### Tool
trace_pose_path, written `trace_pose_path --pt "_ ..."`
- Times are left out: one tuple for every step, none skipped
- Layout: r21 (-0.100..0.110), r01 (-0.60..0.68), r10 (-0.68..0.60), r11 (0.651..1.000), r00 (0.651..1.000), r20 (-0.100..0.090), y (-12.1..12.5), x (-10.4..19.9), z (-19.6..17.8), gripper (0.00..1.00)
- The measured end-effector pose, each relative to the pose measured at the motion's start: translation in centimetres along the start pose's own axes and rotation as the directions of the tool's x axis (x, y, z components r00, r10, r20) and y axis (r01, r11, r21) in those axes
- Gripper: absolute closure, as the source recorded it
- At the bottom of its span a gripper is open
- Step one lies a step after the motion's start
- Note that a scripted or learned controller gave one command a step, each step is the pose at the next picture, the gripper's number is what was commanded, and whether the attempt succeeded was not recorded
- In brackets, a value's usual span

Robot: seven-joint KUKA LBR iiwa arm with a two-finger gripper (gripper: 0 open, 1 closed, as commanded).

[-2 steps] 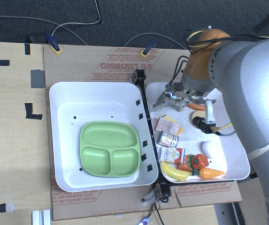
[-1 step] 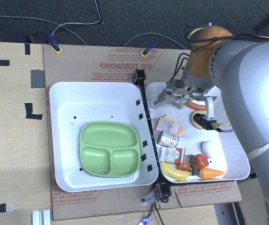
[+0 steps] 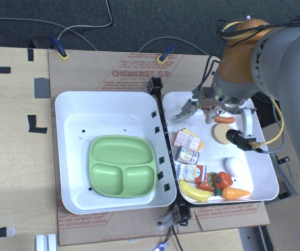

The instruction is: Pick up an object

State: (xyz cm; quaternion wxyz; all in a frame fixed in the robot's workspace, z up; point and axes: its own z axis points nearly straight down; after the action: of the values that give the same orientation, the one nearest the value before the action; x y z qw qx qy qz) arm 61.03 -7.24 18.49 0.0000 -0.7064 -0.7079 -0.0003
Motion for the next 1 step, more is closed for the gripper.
trace_pose_path --pt "0.002 0.0 0.0 1.0 1.0 0.0 -0.52 2.84 0.08 0.0"
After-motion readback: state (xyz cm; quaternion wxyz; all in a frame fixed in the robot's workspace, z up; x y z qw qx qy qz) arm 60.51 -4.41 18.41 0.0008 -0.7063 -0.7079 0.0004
